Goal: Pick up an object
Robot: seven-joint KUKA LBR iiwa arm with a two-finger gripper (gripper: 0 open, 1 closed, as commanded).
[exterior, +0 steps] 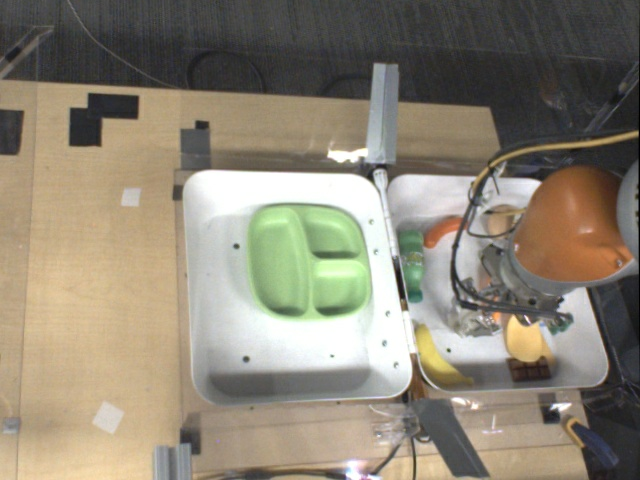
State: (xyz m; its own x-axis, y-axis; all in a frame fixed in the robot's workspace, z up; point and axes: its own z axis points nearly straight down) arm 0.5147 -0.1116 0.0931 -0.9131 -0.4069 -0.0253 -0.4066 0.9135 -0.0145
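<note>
A wooden tabletop [90, 298] was seen carrying two white bins side by side. In the left bin [215, 358] a green divided plate [305, 260] was laid near the middle. In the right bin [590, 363], a green object [411, 264] was set along the left wall, with an orange-red object [441, 232] just beside it toward the far wall. A yellow banana [436, 360] was laid in the near left corner. Further right, a yellow lemon-like fruit [526, 339] was found near the front wall, touching or just above a small brown block [529, 371]. The gripper [492, 313] was lowered into the right bin, between the banana and the yellow fruit; its state could not be told, being hidden under the orange-banded arm [575, 226].
</note>
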